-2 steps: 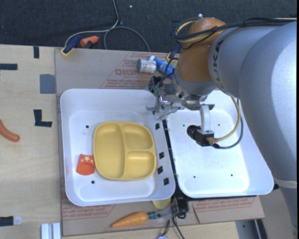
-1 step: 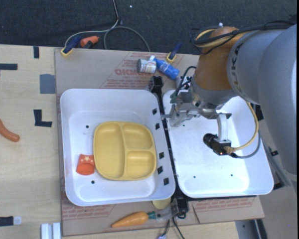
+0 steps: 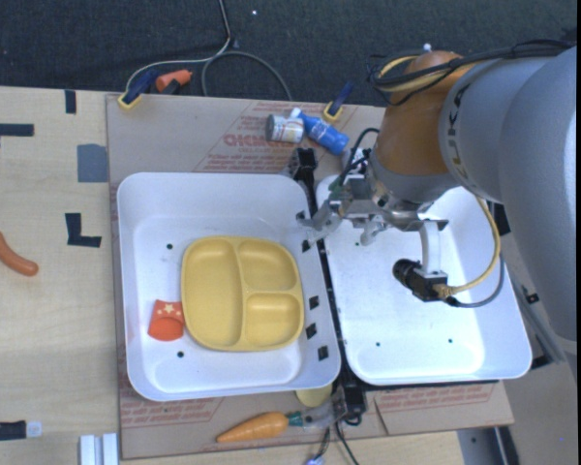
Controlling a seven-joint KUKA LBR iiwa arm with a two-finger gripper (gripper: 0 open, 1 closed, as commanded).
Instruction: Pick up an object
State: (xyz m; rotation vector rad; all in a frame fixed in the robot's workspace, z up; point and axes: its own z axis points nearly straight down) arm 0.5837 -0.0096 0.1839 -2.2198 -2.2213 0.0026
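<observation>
Approach is the step in hand: gripper (image 3: pixel 358 223) hangs over the seam between the 2 bins, its state impossible to tell. Yellow tray (image 3: pixel 242 292) and orange cup (image 3: pixel 167 322) lie in the left bin (image 3: pixel 136 221); next comes a leftward descent.

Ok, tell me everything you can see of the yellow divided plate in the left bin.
The yellow plastic-looking divided plate is a rounded square with three compartments, one long at its left and two smaller at its right. It lies flat, open side up, on the shallow white left bin's floor. The small orange cup-like piece touches its lower-left edge.
</observation>
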